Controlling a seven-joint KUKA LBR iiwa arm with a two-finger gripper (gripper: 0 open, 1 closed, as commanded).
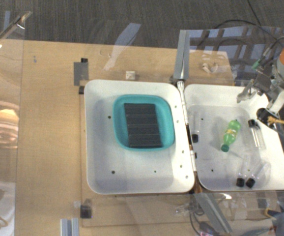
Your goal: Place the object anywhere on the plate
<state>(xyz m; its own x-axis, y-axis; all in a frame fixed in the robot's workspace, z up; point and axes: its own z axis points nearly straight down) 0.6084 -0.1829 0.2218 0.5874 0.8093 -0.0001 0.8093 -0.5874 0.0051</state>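
Note:
A teal plate (167, 127) lies in the left white bin (102, 176), and a dark ridged slab (143, 125) rests flat on it. In the right bin (206, 173) a small green bottle (230, 134) lies on its side. A clear tube with a black cap (255, 132) lies just right of the bottle. My gripper (261, 100) hangs over the bin's upper right corner, up and to the right of the bottle. It is open, with nothing between its fingers.
Two clear vials with black caps (247, 177) lie near the right bin's front edge. A small black piece (195, 137) sits by the divider between the bins. Cables and a metal frame (230, 38) stand behind the right bin.

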